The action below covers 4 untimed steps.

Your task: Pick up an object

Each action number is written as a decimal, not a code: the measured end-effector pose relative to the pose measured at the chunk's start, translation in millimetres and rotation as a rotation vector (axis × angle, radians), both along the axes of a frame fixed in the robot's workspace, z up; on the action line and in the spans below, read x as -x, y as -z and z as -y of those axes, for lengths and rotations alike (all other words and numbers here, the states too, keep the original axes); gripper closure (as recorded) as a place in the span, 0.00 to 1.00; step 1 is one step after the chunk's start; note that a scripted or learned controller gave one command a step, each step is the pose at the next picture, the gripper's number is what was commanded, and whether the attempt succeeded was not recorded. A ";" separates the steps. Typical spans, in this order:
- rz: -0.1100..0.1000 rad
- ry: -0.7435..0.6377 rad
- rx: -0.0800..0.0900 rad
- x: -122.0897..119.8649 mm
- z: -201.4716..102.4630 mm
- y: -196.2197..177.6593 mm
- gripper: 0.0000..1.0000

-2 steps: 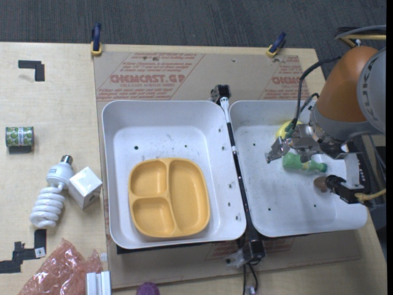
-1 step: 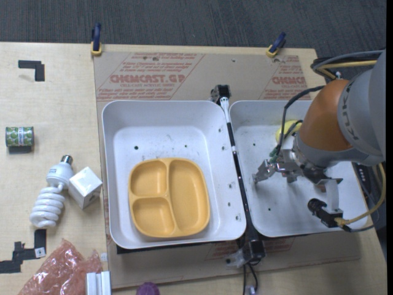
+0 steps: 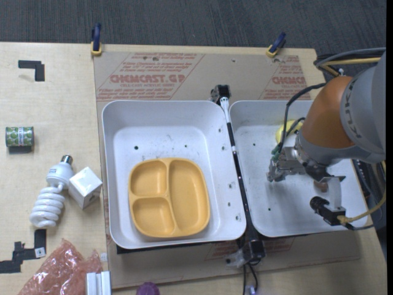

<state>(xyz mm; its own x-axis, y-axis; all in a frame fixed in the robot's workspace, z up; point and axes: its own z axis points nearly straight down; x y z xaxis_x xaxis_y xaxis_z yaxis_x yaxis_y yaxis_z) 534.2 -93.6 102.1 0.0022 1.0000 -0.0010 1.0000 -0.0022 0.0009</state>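
My gripper [image 3: 276, 168] hangs low in the right bin [image 3: 258, 214], near the middle of its floor, pointing left. Just behind it a yellow-green object [image 3: 286, 130] lies by the bin's far wall, partly hidden by the arm's orange band and cables. A yellow divided plate [image 3: 169, 196] rests flat in the left bin [image 3: 123, 128]. I see nothing held at the gripper's tip.
Outside the bins on the left bench lie a white spiral light bulb [image 3: 50, 196], a small white box [image 3: 85, 187], a green can [image 3: 19, 137] and a red mesh bag [image 3: 61, 269]. A black divider rail [image 3: 233, 152] runs between the bins.
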 end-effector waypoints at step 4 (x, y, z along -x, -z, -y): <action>0.019 0.002 0.012 0.0 58.5 -6.3 1.00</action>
